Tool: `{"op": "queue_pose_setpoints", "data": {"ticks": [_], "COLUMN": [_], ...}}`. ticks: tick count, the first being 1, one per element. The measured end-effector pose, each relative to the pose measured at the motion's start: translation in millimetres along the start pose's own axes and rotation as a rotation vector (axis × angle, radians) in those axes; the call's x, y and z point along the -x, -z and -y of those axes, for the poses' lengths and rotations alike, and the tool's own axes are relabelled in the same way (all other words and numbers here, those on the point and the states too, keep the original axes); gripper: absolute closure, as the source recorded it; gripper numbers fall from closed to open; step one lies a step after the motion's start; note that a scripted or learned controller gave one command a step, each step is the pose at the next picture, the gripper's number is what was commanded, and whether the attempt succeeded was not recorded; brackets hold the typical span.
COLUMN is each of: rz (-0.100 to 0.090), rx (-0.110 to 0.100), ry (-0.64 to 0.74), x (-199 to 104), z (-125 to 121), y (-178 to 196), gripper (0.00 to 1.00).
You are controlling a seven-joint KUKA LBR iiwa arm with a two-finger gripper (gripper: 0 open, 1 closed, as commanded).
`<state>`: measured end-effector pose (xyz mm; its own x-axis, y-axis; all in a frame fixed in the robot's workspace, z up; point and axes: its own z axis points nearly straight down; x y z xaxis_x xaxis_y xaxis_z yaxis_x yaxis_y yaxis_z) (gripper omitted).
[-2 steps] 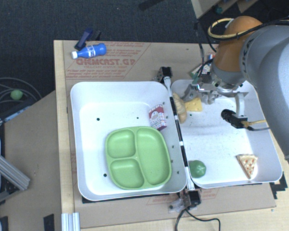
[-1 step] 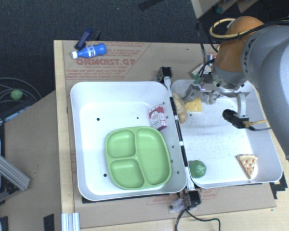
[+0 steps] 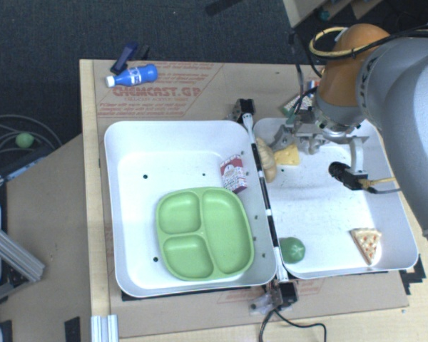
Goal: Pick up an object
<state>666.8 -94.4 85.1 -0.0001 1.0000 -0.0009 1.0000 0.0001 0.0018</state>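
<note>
Pincer [image 3: 294, 140] low over yellow item [image 3: 288, 155] in right bin [image 3: 321, 262], grip state unclear, tips blurred.

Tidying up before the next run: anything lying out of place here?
Yes. A blue-and-white bottle lies on its side on the bench, behind the left bin, outside both bins.

A green three-compartment plastic tray [image 3: 203, 234] lies in the left shallow white bin [image 3: 128, 148], a small red-and-white packet [image 3: 233, 174] just behind it. In the right shallow white bin [image 3: 321, 262], a green ball [image 3: 292, 249] sits at the front left and a triangular pizza-slice toy [image 3: 367, 244] at the front right.
</note>
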Motion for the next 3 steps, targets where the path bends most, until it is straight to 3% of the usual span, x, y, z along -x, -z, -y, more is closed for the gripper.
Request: {"op": "queue_pose_setpoints", "data": {"ticks": [3], "rz": [0.0], "rx": [-0.001], "ry": [0.0], "x": [-1.9], "z": [0.1], "y": [0.0], "gripper": [0.0]}}
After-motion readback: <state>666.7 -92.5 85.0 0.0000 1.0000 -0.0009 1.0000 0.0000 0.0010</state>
